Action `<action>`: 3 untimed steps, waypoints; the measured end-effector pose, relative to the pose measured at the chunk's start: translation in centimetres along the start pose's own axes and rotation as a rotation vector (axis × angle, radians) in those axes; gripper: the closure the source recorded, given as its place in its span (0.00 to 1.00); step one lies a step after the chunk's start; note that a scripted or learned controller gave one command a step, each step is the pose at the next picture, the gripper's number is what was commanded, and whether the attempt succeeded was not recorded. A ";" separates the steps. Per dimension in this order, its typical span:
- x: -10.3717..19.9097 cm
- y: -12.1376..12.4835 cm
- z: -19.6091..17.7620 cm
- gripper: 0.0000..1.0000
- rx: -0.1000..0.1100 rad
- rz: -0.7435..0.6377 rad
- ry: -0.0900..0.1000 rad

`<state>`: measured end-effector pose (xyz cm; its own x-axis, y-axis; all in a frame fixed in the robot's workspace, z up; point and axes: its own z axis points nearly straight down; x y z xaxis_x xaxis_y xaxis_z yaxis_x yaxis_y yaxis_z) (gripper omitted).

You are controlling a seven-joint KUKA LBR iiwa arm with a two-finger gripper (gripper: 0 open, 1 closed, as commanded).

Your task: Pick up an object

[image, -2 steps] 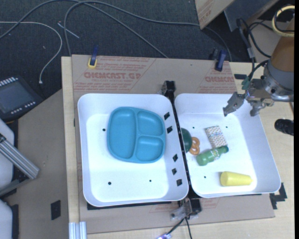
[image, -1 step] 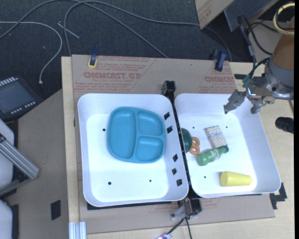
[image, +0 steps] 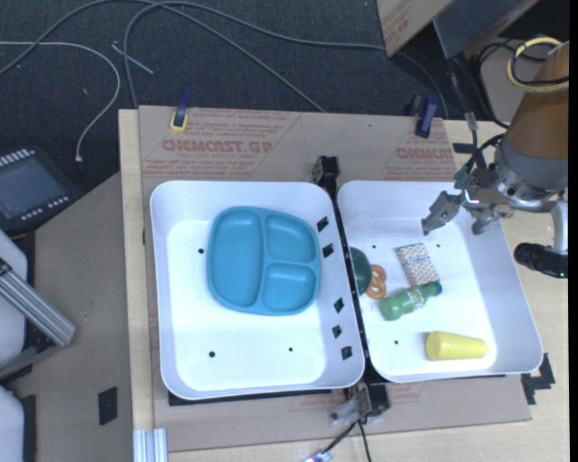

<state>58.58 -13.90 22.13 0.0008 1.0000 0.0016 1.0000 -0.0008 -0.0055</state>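
Lying in the right bin [image: 506, 271], below the end effector [image: 461, 215]: checkered packet [image: 417, 263] closest, then green bottle [image: 408, 300], orange ring [image: 376, 281], yellow cone [image: 455, 345] farthest | end effector hovering over bin's upper part, fingers spread, nothing between them | blue divided plate [image: 263, 260] in left bin [image: 181, 298], well apart to its left

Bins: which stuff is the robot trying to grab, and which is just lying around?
For grabbing: green bottle, yellow block, patterned packet, orange ring, dark green ball.

Lying about: blue plate, cables, cardboard box.
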 end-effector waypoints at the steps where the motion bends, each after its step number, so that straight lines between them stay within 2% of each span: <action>1: -0.3 -0.8 4.6 0.00 0.001 0.000 0.001; 2: -0.1 -1.5 10.9 0.00 0.003 0.000 0.001; 3: -0.1 -1.2 9.3 1.00 -0.006 -0.001 0.000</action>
<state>57.30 -13.99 12.81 0.0003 1.0000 0.0015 1.0000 -0.0003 0.0008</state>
